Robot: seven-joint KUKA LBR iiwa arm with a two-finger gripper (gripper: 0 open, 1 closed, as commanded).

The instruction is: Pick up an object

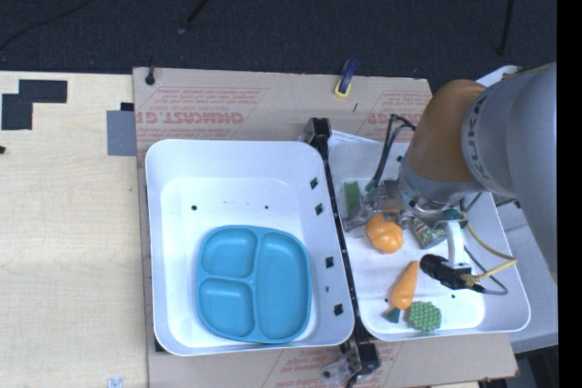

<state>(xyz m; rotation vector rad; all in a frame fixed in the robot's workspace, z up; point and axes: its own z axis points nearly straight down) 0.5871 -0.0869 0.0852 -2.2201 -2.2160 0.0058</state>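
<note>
Gripper [397,212] low in the right bin [511,319]; whether it is wide or narrow cannot be told. Nearest, a green knobbly ball [423,315] touches a carrot [405,283]. Farther, an orange fruit [386,235] just beside the gripper. Farther still, a green block [351,194]. Left bin [173,186]: blue divided plate [253,283].

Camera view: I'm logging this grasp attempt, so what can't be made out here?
All in the camera view:
Gripper: largely covered by the arm above it; contact with the orange ball unclear.
Green item by the right bin's left wall: too small to name.
That bin's right side: hidden under the arm.
</note>
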